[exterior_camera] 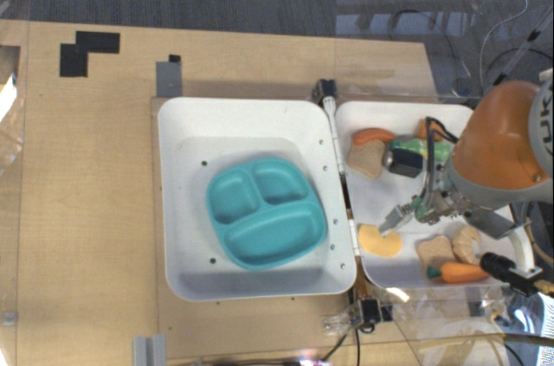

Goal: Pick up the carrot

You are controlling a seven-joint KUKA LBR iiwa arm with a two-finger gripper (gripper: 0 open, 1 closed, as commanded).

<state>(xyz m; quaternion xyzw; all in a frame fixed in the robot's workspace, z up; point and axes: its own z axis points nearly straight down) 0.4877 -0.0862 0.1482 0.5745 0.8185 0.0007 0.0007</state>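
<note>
A teal tray (267, 212) lies in the left bin (186, 183) on the wooden surface (78, 208). In the right bin (368, 269), the gripper (400, 219) hangs over bare floor just above a yellow slice (381, 242), its fingers (392, 221) apart and holding nothing. The carrot (457, 272) lies at the near right corner, beside two bread pieces (448, 247).

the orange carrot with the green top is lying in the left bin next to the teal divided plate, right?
Not quite: the camera view shows the orange carrot with the green top lying in the right white bin, near its front edge. The teal divided plate sits in the left white bin, apart from the carrot.
</note>
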